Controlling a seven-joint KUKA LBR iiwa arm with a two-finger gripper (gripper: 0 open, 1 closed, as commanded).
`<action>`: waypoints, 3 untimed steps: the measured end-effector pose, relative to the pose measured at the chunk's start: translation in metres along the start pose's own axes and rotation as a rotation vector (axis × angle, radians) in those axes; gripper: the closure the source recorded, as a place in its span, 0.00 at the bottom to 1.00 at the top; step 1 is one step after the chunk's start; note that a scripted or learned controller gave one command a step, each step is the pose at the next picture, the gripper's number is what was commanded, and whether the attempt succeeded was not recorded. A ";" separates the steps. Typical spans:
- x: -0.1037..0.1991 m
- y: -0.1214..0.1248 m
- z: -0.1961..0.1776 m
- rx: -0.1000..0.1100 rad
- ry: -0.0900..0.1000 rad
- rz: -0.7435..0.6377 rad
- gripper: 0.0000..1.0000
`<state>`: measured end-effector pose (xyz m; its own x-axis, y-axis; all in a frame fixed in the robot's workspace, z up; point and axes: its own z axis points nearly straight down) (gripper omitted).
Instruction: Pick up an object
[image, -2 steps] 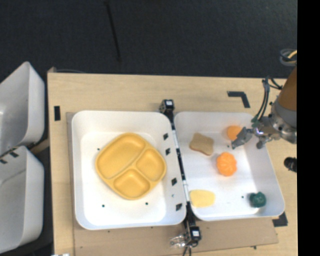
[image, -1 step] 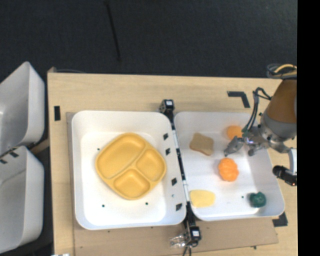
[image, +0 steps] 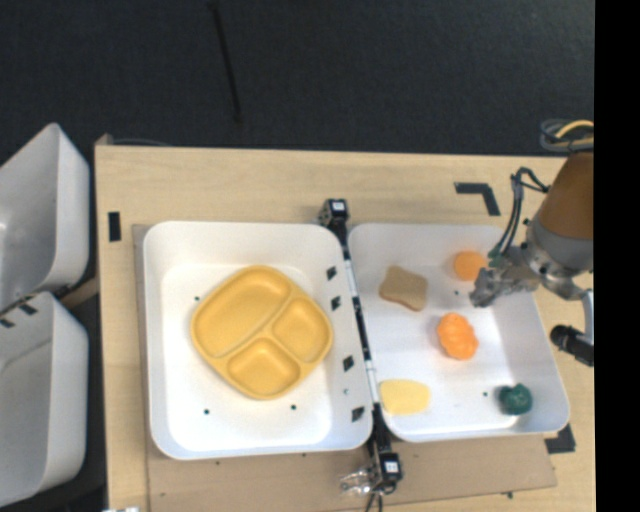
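Note:
The right bin (image: 530, 330) holds a brown bread-like slice (image: 404, 288), a small orange ball (image: 467, 265), a larger orange lumpy fruit (image: 457, 336), a pale yellow piece (image: 404, 397) and a dark green object (image: 515, 399). My gripper (image: 488, 286) hangs over the bin's upper right part, just right of and below the small orange ball and above the orange fruit. Nothing shows between its tips.
The left bin (image: 165, 330) carries a yellow divided tray (image: 262, 331). A ridge with black clips (image: 352, 320) separates the two bins. White boxes (image: 35, 300) stand off the bench at the left.

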<state>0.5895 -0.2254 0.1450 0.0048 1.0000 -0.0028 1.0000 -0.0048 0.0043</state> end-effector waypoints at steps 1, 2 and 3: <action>0.002 -0.001 -0.045 -0.002 0.001 -0.005 1.00; 0.006 -0.008 -0.102 -0.001 0.001 -0.007 1.00; 0.005 -0.007 -0.117 0.001 0.002 -0.008 1.00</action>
<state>0.5820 -0.2198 0.2624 -0.0032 1.0000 -0.0011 1.0000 0.0033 0.0036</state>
